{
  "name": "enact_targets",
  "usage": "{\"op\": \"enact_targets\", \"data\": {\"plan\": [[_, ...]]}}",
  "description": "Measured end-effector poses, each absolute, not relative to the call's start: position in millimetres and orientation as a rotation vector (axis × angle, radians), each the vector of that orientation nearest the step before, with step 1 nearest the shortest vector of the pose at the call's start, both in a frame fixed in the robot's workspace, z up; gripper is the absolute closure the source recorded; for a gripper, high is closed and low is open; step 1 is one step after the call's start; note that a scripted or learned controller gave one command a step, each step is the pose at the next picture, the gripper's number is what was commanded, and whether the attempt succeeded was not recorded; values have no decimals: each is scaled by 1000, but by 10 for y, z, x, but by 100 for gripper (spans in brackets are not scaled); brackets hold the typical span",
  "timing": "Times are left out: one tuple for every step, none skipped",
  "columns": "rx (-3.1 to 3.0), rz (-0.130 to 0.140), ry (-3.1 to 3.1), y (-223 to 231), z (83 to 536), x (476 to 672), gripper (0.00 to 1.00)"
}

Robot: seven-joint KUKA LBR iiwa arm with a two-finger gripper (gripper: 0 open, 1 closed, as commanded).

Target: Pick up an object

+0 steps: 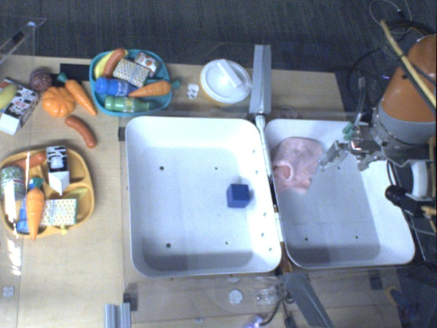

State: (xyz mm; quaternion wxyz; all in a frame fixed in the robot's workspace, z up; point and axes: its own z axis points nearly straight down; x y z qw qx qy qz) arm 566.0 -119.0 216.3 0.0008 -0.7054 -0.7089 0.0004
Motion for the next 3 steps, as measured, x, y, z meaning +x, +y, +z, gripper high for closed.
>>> {"op": "enact_targets", "data": {"plan": [[-2199,-14,-2259,-977,994,6326,0],[-1947,-27,-2495,-1122,956,6132,0],[-1666,-18,-2695,-930,953,6102,0]]}}
